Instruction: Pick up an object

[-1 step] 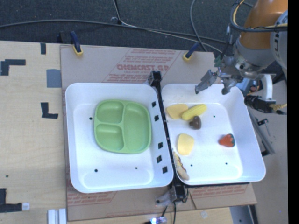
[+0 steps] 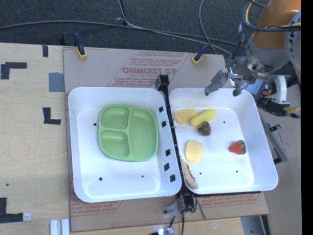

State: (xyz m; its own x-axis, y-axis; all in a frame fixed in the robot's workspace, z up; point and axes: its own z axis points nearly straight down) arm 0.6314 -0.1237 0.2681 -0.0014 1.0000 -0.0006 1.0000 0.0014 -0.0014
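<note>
Fingers (image 2: 226, 84) of the gripper hang spread apart above the far rim of the right bin (image 2: 261, 131), with nothing between them; one finger points to the left and down, the other is shorter in this view and sits closer to the wrist. Grey arm (image 2: 274, 38) with its orange band comes in from the right, behind the fingers. Below the fingers and a little to the left, on the floor of the right bin, a yellow corn cob (image 2: 203, 116) lies at a slant, and its left end touches a flat pale yellow piece (image 2: 184, 116). Just under the corn, touching it, sits a small brown object (image 2: 205, 128). Further from the fingers, toward the near side of the bin, lies a second yellow piece (image 2: 194, 151), and beyond it, against the left wall near the front corner, a tan and white object (image 2: 189, 176) that I cannot identify. A red strawberry (image 2: 237, 147) lies almost straight below the fingers, well apart from them and from the other things. Far to the left of the fingers, the left bin (image 2: 83, 131) holds a green divided plate (image 2: 129, 132) with three compartments. Both bins stand on a brown cardboard sheet (image 2: 142, 67) on the tabletop (image 2: 29, 131).
</note>
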